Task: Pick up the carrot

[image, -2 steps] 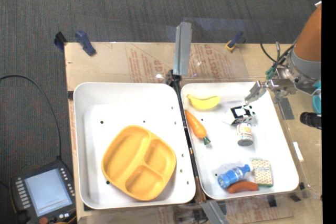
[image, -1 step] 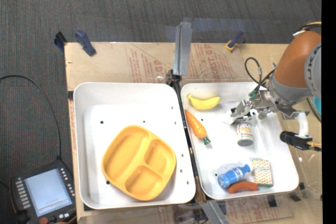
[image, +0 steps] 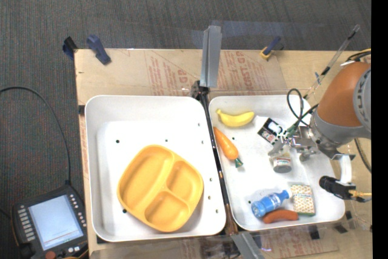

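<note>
On the desk (image: pixel 151 70), along the upper middle of the frame, I can see red printing on the brown board behind the bins, mirrored or upside down; I cannot read it with any confidence. A small black-and-white card (image: pixel 270 130) in the right bin (image: pixel 267 224) carries marks too fine for me to make out, and the blue bottle (image: pixel 268 203) at lower right has a white label I cannot read either. The pale packet (image: pixel 302 199) beside it shows only a speckled pattern.

The arm (image: pixel 342 106) is cut off at the right edge of the frame, and its wrist and cables cover much of the pincer (image: pixel 285 153), so I cannot tell whether it stands apart or together. It sits over a small round grey tin (image: pixel 282 164) near the middle of the right bin. A black handheld screen (image: pixel 51 224) at lower left is partly cropped.

The carrot (image: pixel 227 145) lies in the right bin close to its left wall, below the banana (image: pixel 236 118) and well apart from the pincer. It is orange, tapered, set diagonally, with a small dark green tip at its lower right end. A red-orange sausage shape (image: pixel 280 215) lies under the bottle. The left bin (image: pixel 97 130) holds a yellow divided tray (image: pixel 160 188).
</note>
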Controlling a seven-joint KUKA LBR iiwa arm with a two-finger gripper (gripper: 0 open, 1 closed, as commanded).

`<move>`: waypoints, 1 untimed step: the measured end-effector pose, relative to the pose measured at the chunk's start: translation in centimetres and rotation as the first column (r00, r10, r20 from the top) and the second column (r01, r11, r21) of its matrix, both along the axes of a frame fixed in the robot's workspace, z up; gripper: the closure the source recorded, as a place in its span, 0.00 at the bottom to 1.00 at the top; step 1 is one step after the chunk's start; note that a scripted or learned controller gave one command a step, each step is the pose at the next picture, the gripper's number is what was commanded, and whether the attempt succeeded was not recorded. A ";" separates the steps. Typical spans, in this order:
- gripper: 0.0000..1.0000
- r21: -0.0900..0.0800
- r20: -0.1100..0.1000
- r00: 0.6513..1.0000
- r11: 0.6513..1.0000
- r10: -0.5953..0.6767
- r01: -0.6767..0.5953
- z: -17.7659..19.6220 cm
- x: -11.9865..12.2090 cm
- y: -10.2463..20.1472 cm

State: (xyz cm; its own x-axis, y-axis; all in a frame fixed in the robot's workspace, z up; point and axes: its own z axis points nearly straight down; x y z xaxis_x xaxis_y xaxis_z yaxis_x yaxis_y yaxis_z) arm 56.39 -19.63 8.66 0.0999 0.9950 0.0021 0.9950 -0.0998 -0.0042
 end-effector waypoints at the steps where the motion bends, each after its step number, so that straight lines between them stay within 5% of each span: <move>1: 1.00 0.003 -0.002 1.000 1.000 -0.005 0.005 0.9 -0.1 -0.1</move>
